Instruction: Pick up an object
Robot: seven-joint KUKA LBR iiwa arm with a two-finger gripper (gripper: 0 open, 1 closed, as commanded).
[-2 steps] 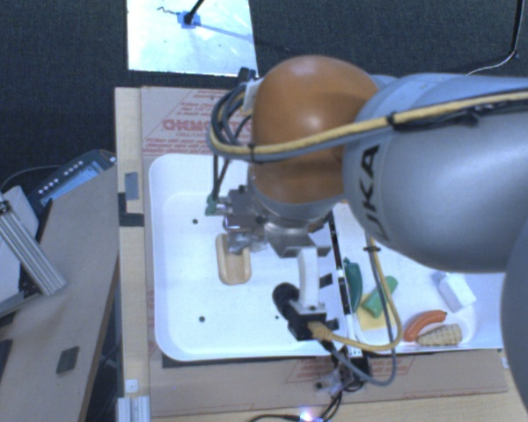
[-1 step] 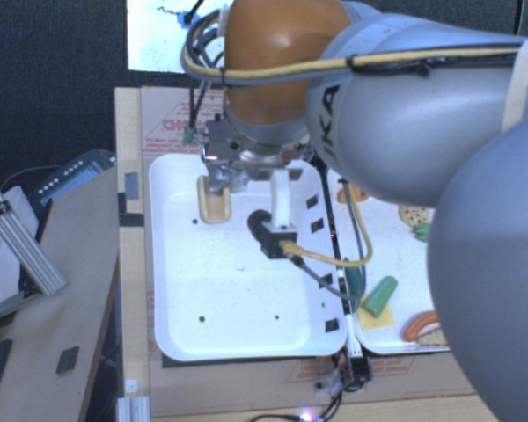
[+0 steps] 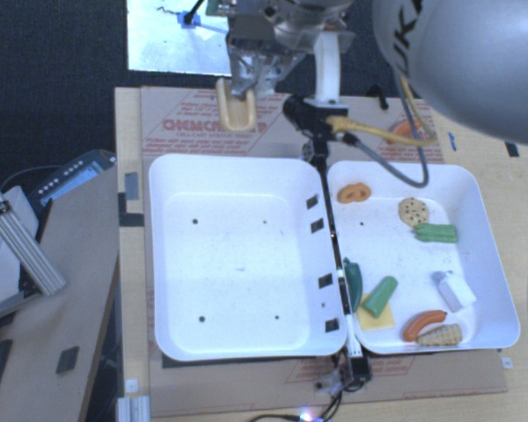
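Observation:
My gripper (image 3: 237, 123) hangs over the cardboard just beyond the far edge of the left bin (image 3: 163, 262). Its tan fingers (image 3: 223, 104) meet at the tips, shut, with nothing seen between them. Several small things lie in the right bin (image 3: 491, 262): an orange pretzel shape (image 3: 354, 192), a round cookie (image 3: 413, 211), a green piece (image 3: 436, 232), a dark green pepper (image 3: 353, 280) by the divider, a light green cylinder (image 3: 379, 295) on a yellow square (image 3: 377, 318), a white block (image 3: 454, 290), an orange sausage (image 3: 421, 323) and a tan ridged piece (image 3: 441, 335).
The two bins rest on a cardboard sheet (image 3: 185, 126) on the wooden bench. A small orange thing (image 3: 411, 132) lies on the cardboard behind the right bin. A grey device (image 3: 70, 178) and metal rails (image 3: 18, 244) stand to the left.

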